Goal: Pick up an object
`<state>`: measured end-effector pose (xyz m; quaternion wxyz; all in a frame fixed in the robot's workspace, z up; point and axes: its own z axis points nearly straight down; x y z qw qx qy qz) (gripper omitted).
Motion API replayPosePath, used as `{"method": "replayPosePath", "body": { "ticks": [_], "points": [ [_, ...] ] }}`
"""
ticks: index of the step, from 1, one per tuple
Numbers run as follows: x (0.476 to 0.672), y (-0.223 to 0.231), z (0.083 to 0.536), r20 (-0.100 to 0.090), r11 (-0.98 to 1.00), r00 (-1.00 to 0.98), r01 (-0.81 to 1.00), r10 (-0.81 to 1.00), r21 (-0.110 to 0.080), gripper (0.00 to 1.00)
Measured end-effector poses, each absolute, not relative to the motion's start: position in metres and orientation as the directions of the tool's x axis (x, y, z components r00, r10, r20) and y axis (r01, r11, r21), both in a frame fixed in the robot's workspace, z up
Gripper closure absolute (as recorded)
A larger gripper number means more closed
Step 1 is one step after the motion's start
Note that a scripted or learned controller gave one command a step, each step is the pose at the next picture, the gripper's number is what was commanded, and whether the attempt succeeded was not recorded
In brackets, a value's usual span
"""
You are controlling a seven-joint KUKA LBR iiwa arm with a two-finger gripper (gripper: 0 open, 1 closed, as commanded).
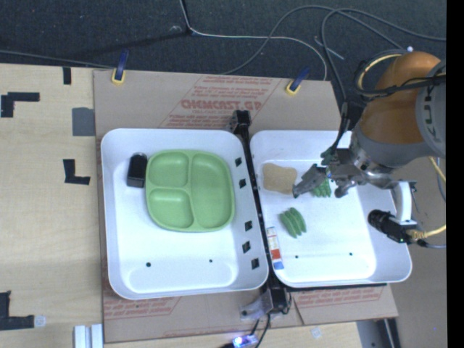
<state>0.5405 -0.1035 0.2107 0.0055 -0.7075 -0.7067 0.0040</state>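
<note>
- Worktop (43, 194): pale wood, with black tape marks on its left part; a brown cardboard sheet (217, 100) with red print lies on it under the bins, held at its far edge by two clamps, each blue and yellow.
- Background: dark carpet (87, 13) beyond the worktop, crossed by thin cables.
- Bins, two: left bin (123, 267) and right bin (377, 267), both white and shallow, side by side, touching along a black joint.
- Left bin, two things: one green divided plate (191, 191) with three compartments; one small black block (137, 170) touching its left edge.
- Right bin, four things: one tan flat piece (278, 177); one green ribbed object (293, 222) below it; one green object (322, 188) at my fingertips; one small red-and-white stick (274, 247) by the left wall.
- My jaws (313, 185): low over the right bin, just right of the tan piece; I cannot tell whether they are spread or pressed together.
</note>
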Motion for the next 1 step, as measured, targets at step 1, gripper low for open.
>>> {"method": "replayPosePath", "body": {
  "ticks": [1],
  "points": [
    [0.5431,-0.1034,0.2163,0.001,0.002,-0.002,1.0,1.0,-0.002,0.0]
  ]
}}
